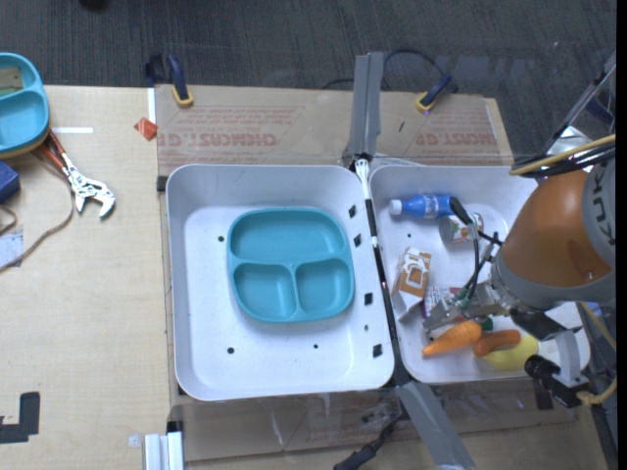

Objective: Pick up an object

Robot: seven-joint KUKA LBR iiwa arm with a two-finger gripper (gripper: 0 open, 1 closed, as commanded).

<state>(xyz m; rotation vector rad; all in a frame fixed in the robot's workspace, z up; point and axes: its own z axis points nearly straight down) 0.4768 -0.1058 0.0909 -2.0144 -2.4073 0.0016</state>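
Observation:
The right bin (387,189) holds several small items. A blue bottle (424,206) lies at its far side, with a small grey and brown item (460,229) beside it. A brown and white packet (413,272) sits near the bin's left wall. An orange carrot (452,340) lies at the front, next to a red-orange piece (498,341) and a yellow piece (511,356). My gripper (453,306) hangs low over the bin, just above the carrot and right of the packet. The orange-banded wrist (560,235) covers the bin's right part.
The left bin (191,292) holds a teal divided plate (291,263). On the bench at the left lie a wrench (86,190) and a teal dish (18,106). Clamps (174,78) grip the cardboard behind the bins.

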